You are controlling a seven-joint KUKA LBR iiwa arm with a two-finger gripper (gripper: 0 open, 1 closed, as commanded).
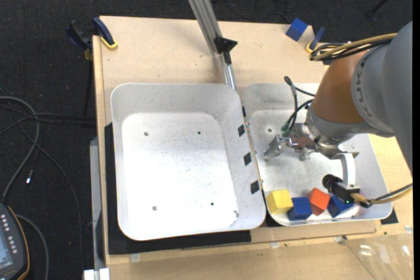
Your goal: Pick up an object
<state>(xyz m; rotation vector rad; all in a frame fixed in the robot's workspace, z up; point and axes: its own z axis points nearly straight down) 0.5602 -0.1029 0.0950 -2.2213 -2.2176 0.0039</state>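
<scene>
My gripper [275, 146] hangs over the middle of the right bin [262, 101], pointing left toward the divider between the bins, with nothing seen in it. Along the right bin's front wall, below the gripper, lie a yellow cube [280, 200], a blue cube [300, 208] and an orange cube [319, 200] close together. Another blue block [339, 208] sits just right of the orange one, partly covered by the wrist hardware. The gripper is well apart from all of these.
The left bin [131, 101] sits beside the right one. A blue block [297, 28] rests on the bench at the back right, outside the bins. A slanted metal pole [200, 0] crosses above the bench's back edge.
</scene>
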